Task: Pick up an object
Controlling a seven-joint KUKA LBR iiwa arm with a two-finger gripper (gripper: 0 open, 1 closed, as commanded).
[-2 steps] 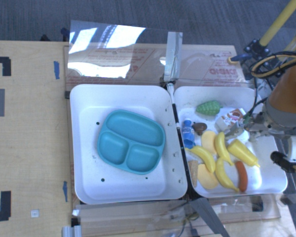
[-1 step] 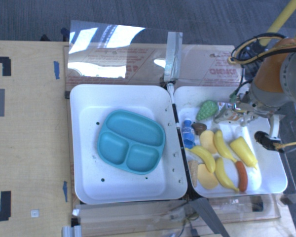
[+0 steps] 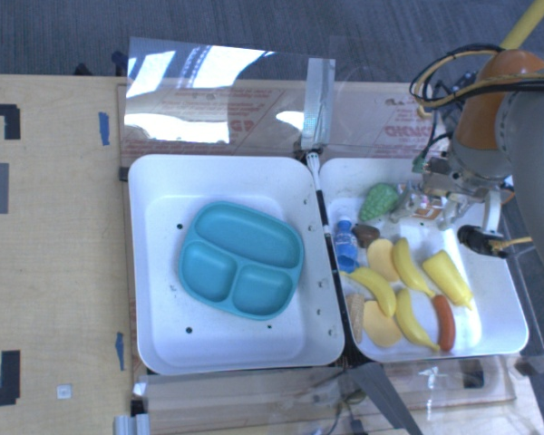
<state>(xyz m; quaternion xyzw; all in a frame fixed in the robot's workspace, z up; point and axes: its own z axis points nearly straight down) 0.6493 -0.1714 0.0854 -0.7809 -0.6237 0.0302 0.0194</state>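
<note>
Here the gripper (image 3: pixel 432 208) hovers in the right bin (image 3: pixel 503 329), its fingers' spread impossible to tell. The green object (image 3: pixel 380 201) lies just at its nine o'clock — centre over it first, then descend squarely.

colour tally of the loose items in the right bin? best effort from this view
Yellow: 6, bananas, a pepper-like piece and paler pieces
Green: 1, leafy piece
Blue: 1, small bottle
Red: 1, sausage shape
Brown: 1, small dark piece
Total: 10, though the overlapping yellows make that count approximate.
</note>
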